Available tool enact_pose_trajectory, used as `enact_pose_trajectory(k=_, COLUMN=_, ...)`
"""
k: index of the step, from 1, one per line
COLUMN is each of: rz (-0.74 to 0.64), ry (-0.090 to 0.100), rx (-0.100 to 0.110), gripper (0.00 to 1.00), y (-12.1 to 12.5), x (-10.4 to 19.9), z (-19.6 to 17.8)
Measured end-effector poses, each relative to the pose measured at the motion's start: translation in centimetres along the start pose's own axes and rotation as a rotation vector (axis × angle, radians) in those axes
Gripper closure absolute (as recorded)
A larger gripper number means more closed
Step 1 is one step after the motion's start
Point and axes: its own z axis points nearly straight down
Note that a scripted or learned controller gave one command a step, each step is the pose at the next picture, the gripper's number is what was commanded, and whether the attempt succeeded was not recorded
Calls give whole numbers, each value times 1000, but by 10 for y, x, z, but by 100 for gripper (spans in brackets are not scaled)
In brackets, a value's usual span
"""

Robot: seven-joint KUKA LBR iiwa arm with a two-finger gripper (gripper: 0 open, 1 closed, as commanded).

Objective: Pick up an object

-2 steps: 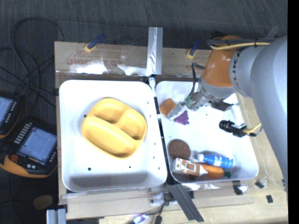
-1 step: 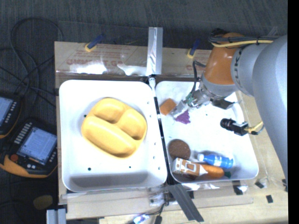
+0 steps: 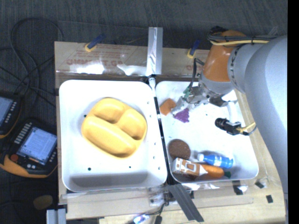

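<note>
I saw the gripper low beside one purple piece; its grip I couldn't tell. One bottle and one carrot lay left-right.

Arm bent low — pincer pointing left.

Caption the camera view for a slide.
KUKA gripper lowered over a purple object in the right bin; large yellow object in the left bin.

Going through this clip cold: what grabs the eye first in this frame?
The big yellow lumpy object alone in the left bin dominates. Next comes the grey arm with its orange band reaching from the right, its gripper low over the right bin's far end, by a purple object and an orange piece. A blue bottle lies along that bin's near edge.
</note>
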Motion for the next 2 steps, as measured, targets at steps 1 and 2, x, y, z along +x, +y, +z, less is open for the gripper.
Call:
enact_pose_trajectory(k=1, rz=-13, ry=-8, rx=-11, gripper=100, y=-2, x=-56, z=6)
enact_pose_trajectory(k=2, rz=-55, ry=-2, rx=-1, gripper=100, y=29, x=23, z=-89)
